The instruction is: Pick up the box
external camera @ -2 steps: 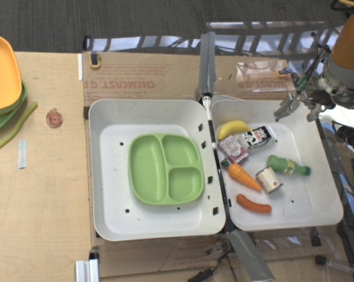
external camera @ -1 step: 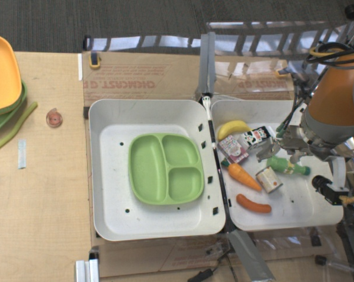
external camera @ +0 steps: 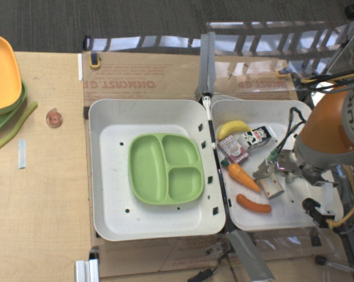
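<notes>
Red sausage (external camera: 253, 204) near front of right bin (external camera: 294, 219), jaws (external camera: 270, 178) beside carrot (external camera: 243, 177), grip state unclear

orange plate (external camera: 2, 69) cut off at left edge

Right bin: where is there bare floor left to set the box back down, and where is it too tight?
In the right bin, bare floor shows along the far wall beyond the banana and at the near edge below the sausage. The left half is crowded: the banana, the pink packet, the cow-print box and the carrot lie close, with the gripper beside the carrot.
</notes>
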